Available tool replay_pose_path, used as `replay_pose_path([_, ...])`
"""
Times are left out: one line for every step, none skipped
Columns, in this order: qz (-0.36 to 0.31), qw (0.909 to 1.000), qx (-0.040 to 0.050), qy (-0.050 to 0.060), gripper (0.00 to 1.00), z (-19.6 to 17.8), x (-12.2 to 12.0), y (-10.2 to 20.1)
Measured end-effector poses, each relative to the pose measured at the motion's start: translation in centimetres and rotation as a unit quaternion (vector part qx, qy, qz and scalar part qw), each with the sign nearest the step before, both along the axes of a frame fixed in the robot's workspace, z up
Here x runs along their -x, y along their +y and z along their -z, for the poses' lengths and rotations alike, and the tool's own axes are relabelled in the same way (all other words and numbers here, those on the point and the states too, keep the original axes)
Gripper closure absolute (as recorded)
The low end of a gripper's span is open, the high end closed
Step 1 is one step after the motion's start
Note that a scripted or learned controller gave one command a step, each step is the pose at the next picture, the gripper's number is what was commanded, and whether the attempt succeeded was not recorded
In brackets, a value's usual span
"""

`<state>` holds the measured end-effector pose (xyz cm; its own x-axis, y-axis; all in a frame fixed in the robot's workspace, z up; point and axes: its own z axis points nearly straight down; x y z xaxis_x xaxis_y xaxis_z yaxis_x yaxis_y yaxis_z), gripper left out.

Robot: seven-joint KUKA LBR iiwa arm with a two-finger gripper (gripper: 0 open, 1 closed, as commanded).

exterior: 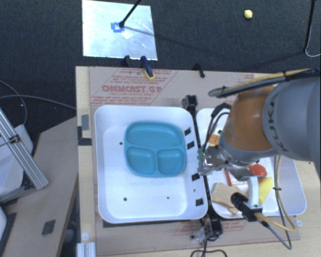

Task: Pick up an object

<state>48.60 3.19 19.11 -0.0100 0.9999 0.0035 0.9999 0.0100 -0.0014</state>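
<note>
A blue three-compartment plate (153,149) lies flat in the left bin (113,201), toward its back. In the right bin (293,201) I see a tan bread-like piece (222,193), a red item (258,170) and a yellow item (265,188), all partly covered by the arm. My gripper (204,164) hangs low over the right bin's left edge, next to the divider between the bins and just right of the plate. Nothing shows between its tips.
The grey and orange arm (261,120) covers most of the right bin. Black clips (195,176) sit along the divider. A shiny sheet (119,30) and a small yellow ball (248,14) lie on the dark floor behind the bench.
</note>
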Motion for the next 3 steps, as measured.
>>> replay_pose_path([0.000,1.0000,0.0006,-0.001,1.00,-1.3,-0.4,5.4])
replay_pose_path([0.002,1.0000,0.0004,-0.007,1.00,-12.1,-1.0,5.0])
replay_pose_path([0.008,1.0000,0.0028,-0.002,1.00,-11.7,-0.1,-2.9])
